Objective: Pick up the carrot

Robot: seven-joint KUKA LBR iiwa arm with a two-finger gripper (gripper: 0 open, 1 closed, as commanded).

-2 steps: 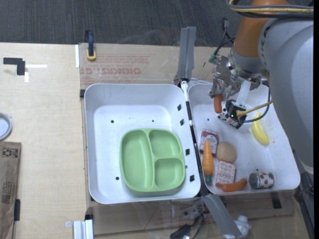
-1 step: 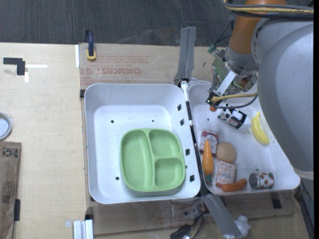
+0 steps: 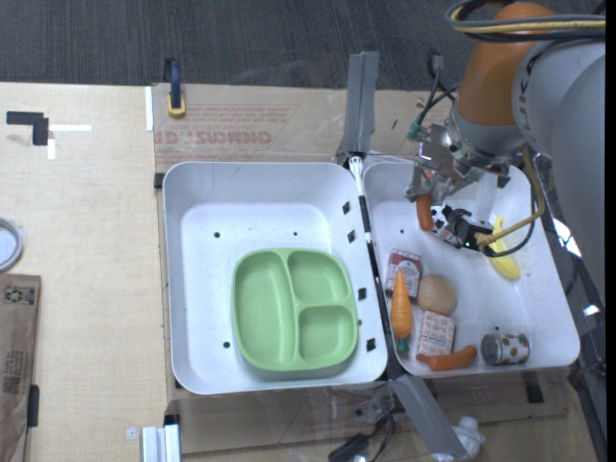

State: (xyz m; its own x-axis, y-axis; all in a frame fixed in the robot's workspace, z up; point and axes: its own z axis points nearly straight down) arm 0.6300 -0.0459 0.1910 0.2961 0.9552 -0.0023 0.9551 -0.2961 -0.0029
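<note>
- Arm (image 3: 539,85): we are seeing it reaching over far end of right bin (image 3: 539,306).
- End effector (image 3: 435,205): hovering well apart from carrot; we cannot tell whether open or closed.
- Carrot (image 3: 400,308): lying against bin's left wall, long axis running along wall, near to far.
- We are judging it light, stiff and smooth; we are advising mid-length grasp across the axis.

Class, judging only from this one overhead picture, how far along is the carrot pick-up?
Done: the arm has reached over the right bin, with the gripper near its back end. In hand: nothing visibly gripped. Left: the carrot lies against the bin's left wall, apart from the gripper, so approach, grasp and lift remain.
</note>
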